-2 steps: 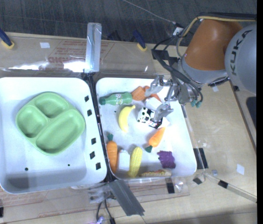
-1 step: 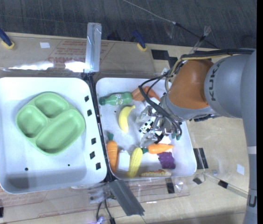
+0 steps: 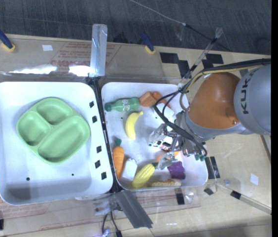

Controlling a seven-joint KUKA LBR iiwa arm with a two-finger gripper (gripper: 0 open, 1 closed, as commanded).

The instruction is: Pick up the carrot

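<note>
My gripper (image 3: pixel 164 143) hangs low in the right bin (image 3: pixel 110 94); whether it is wide or narrow I cannot tell. The smooth, tapered orange carrot (image 3: pixel 118 157) lies at its nine o'clock, against the bin's left wall, beside bumpy yellow corn (image 3: pixel 144 175).

Orange carrot (image 3: pixel 118 157), lying lengthwise (green top upward), against right bin's left wall

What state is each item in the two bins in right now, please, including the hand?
carrot: lying by the right bin's left wall, not gripped
banana: lying loose in the right bin
green bottle: on its side
corn cob: lying near the front wall
purple item: resting beside the hand
green plate: flat in the left bin
hand: low over the right bin
</note>
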